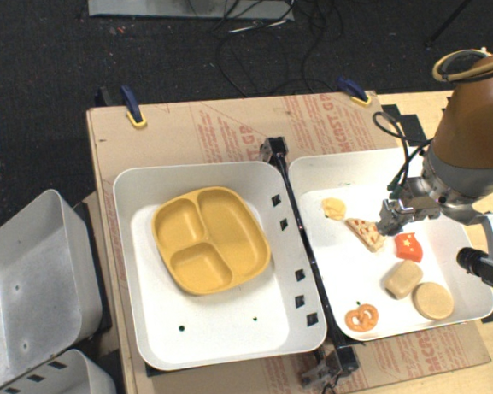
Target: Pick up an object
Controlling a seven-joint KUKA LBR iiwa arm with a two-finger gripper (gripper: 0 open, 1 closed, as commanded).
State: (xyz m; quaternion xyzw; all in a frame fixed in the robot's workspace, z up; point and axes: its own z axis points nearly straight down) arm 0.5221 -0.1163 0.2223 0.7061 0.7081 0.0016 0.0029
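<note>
The right bin (457,255) holds several toy foods: a small yellow piece (334,207), a pizza-like wedge (366,233), a red piece (408,246), a tan block (402,279), a round tan disc (433,300) and a pretzel (361,317). My gripper (394,218) hangs over the right bin, between the wedge and the red piece and just above them. The wrist hides its fingertips. Nothing shows between them.
The left bin (155,328) carries a yellow divided plate (210,238). A black divider (298,247) runs between the bins. The arm's grey and orange body (474,146) covers the right bin's far right side. Grey containers (31,279) stand left of the bench.
</note>
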